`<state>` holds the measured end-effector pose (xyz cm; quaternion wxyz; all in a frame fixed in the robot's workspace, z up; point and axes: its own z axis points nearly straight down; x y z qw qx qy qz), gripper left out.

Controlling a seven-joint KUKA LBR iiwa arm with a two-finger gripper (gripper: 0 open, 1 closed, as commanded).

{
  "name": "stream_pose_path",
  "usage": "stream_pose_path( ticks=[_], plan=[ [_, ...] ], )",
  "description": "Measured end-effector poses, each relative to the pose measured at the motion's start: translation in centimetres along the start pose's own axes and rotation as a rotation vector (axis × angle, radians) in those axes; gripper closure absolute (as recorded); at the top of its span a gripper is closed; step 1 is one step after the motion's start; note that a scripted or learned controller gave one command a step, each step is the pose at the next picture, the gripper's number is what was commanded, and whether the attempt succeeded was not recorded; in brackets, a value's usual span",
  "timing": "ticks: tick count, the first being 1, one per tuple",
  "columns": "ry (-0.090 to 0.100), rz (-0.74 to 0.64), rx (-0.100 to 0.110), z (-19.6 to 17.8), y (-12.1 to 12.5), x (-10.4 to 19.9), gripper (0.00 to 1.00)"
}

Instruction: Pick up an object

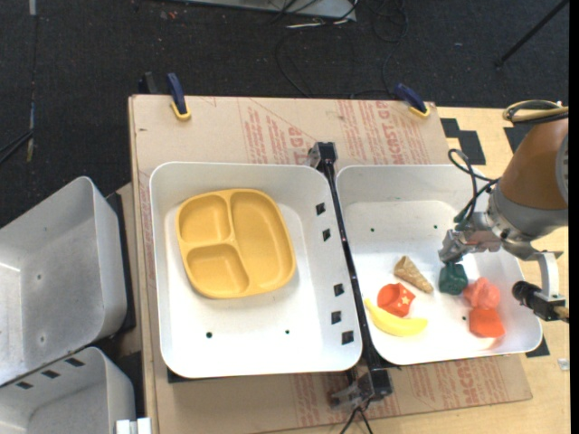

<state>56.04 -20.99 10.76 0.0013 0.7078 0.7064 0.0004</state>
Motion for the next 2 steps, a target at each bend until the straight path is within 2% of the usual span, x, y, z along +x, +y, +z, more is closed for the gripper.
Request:
stream_pose_path(
  ticks=[1, 2],
  plan=[
    [-0.001, -0.006, -0.004, -5.4, 0.5, 1.0, 1.00],
    [-0.002, -0.002, -0.004, -10.6, -0.2, 0.4, 1.00]
  ],
)
